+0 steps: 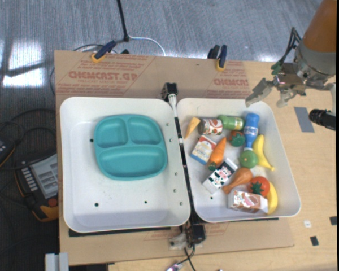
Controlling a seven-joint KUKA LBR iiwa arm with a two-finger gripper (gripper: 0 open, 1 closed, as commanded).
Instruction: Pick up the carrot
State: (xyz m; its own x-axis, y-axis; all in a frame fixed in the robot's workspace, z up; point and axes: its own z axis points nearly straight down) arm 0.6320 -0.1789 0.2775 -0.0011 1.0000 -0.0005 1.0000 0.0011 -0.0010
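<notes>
While the small orange plastic carrot (217, 149) lies untouched in the middle of the right-hand shallow white bin (287, 168), the task looks barely begun. The grey two-finger hand (273, 94) hovers at the upper right of the frame, above that bin's far corner, its fingers spread apart and holding nothing. The carrot rests tilted, wedged between a small white-and-red carton (203, 149) on its left and a green ball (248, 158) to its right, well apart from the hand. By my judgement everything remains: moving over the carrot, descending, closing and lifting. The teal divided plate (130, 147) sits in the left-hand bin.
</notes>
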